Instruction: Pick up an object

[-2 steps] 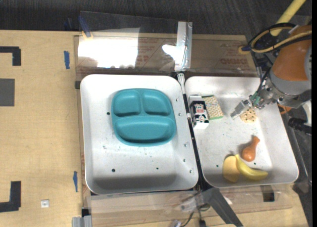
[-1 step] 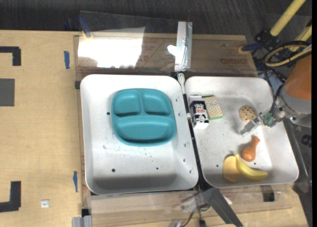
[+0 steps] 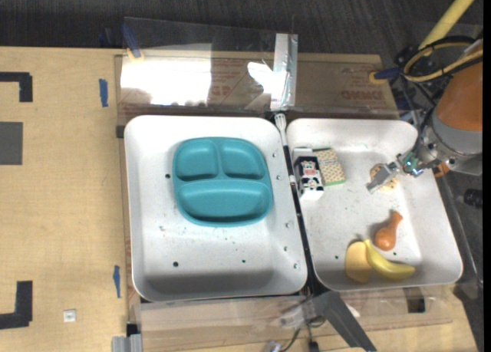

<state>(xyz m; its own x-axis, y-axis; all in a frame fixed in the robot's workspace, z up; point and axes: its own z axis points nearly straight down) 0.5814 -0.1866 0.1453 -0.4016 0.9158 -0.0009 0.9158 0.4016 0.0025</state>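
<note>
Yellow banana lies nearest in the right bin, touching an orange gourd-shaped toy. Beyond them my gripper hangs low over the bin floor; whether it is spread or pinched I cannot tell. A small box rests near the divider; a teal tray sits in the left bin.

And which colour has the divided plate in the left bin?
The divided plate is teal blue, seen plainly in the camera view against the white left bin.
</note>
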